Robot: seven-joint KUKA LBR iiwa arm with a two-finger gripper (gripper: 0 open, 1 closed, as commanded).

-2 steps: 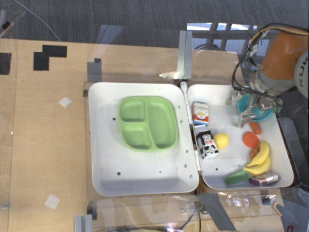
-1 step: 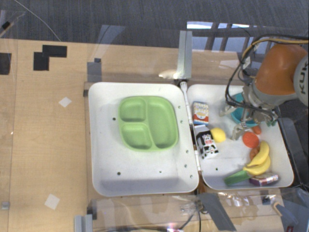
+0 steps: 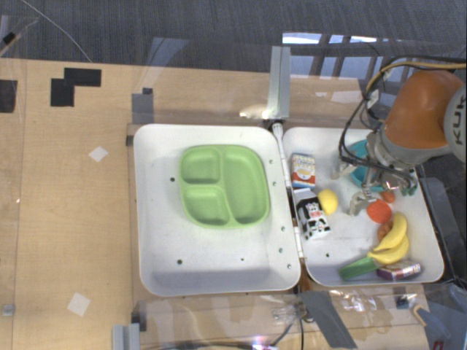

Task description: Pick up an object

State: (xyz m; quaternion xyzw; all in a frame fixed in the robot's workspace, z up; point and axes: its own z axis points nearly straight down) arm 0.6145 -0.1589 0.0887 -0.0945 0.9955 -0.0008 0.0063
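Observation:
My gripper (image 3: 373, 190) hangs low over the back right part of the right bin (image 3: 430, 268), under the arm's orange band (image 3: 419, 111). Just below it lies a red-orange round object (image 3: 379, 211). A teal object (image 3: 358, 172) shows partly behind the gripper, on its left. Further left in the same bin are a yellow lemon (image 3: 328, 201), a small white, orange and blue carton (image 3: 303, 170) and a black-and-white carton (image 3: 314, 222). Toward the front lie a banana (image 3: 392, 243), a green object (image 3: 357, 268) and a purple object (image 3: 400, 271).
The left bin (image 3: 157, 254) holds a green divided plate (image 3: 222, 186). A metal divider (image 3: 287, 195) runs between the two bins, with an upright metal post (image 3: 280, 79) at its far end. Cables (image 3: 368, 93) loop beside the arm.

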